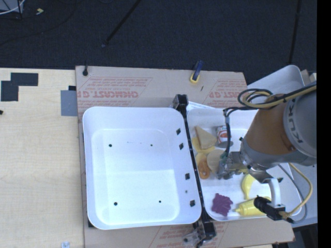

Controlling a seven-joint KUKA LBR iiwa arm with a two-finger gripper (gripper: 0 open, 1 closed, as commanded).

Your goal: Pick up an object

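Note:
The right bin (207, 119) holds several small objects. A tan wedge (203, 137) lies near its left wall, with a small can (223, 135) just right of it. Pale yellow and orange pieces (203, 165) lie below the wedge. A purple lump (222, 204) sits at the bin's front, beside a yellow bottle-like thing (252, 206). A yellow banana-shaped piece (248, 184) lies under the arm. My gripper (224, 170) reaches down into the middle of this bin, just right of the orange pieces. The arm's bulk hides most of its fingers.
The left bin (93, 138) stands beside the right one, with a black divider rail (189, 154) and clips between them. A blue and yellow clamp (196, 72) sits on the cardboard at the back. Cables (256, 96) loop over the arm.

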